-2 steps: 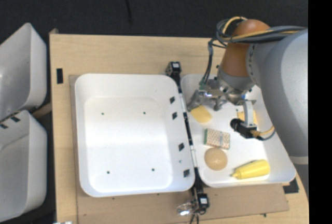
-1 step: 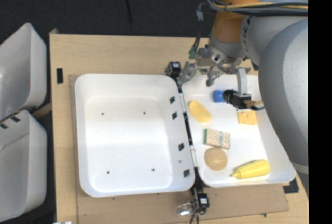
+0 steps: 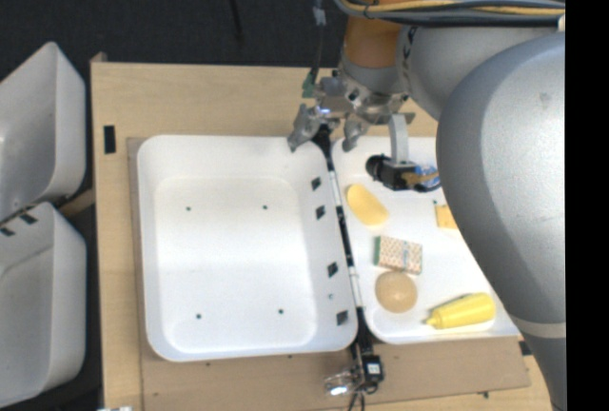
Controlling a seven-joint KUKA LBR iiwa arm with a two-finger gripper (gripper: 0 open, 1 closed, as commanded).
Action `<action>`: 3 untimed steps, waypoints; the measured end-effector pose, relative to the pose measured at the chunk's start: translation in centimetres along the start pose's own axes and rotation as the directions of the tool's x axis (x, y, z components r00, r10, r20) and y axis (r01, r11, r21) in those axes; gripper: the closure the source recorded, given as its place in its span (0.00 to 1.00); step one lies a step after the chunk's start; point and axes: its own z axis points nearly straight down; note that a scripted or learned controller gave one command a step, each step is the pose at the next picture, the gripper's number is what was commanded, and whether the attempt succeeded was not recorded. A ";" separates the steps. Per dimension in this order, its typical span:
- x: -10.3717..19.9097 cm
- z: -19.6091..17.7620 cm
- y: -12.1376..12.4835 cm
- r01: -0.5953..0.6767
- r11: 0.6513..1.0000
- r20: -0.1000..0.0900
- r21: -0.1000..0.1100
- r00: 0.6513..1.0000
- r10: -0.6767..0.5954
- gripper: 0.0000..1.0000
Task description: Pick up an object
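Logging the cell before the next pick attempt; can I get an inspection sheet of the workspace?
Surface: wooden bench bearing left bin and right bin.
Job's things: in the right bin, yellow oval, patterned block, tan ball, yellow bottle.
Clutter: nothing seen.
Hand: hand open, holding nothing, above the far end of the bins' shared rim.
Cables: yellow and black cables run along the arm.
Surroundings: white casings left of the bench.

Robotics lab: industrial arm [image 3: 495, 114] over plywood bench [image 3: 119, 105], two white bins [image 3: 228, 257], dark backdrop.
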 end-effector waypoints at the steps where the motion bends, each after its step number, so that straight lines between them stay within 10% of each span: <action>1: -3.7 -7.9 -1.0 -0.009 1.000 0.004 -0.005 1.000 0.009 0.00; 2: -3.7 -8.2 -0.9 -0.004 1.000 0.007 0.003 1.000 0.004 1.00; 3: 2.8 -7.7 0.4 -0.001 1.000 0.001 0.002 1.000 0.001 1.00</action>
